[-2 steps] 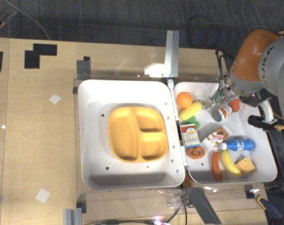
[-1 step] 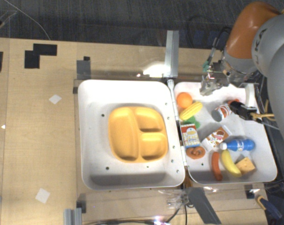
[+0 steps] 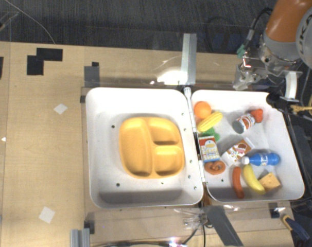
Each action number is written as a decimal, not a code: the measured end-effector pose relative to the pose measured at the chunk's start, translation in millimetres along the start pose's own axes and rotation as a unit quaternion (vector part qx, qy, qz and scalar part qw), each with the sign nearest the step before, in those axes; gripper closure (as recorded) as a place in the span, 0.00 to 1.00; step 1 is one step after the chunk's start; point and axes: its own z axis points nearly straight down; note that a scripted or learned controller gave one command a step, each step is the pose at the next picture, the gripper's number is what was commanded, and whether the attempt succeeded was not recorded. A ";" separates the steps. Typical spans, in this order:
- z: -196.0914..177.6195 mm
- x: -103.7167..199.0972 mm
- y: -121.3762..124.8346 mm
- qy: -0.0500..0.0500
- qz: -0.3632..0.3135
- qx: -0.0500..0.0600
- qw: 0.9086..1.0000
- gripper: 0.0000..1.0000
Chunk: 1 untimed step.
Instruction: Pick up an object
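I see the wooden bench (image 3: 37, 153) on my left, with a few black patches near its far edge. Next comes the left bin (image 3: 99, 138), and in it a yellow divided tray (image 3: 151, 145) lies flat, roughly centred, with one long compartment and two smaller ones.

Across the divider, the right bin (image 3: 287, 143) holds all the small items. Along its left wall I see an orange (image 3: 202, 109) at the far end, touching a corn cob (image 3: 210, 121) that lies at a slant just nearer me. Beneath those sits a small green piece (image 3: 209, 136), then a printed carton (image 3: 209, 149), then a round pizza-like slice (image 3: 214, 167). Further right, a small can (image 3: 243, 122) lies tilted beside a red item (image 3: 256, 115). A white-and-red packet (image 3: 237, 152) rests near the middle, touching a blue-and-white bottle (image 3: 261, 159) lying on its side. At the near edge a red sausage (image 3: 237, 181) lies beside a banana (image 3: 253, 179), and a cheese wedge (image 3: 271, 181) is just right of the banana.

The gripper (image 3: 247, 75) hangs above the far rim of the right bin, apart from every item; I cannot tell how it is set. The arm's orange band (image 3: 290, 12) is at the top right.
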 end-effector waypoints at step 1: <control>2.9 0.3 -0.9 0.000 -0.001 0.003 1.000 0.00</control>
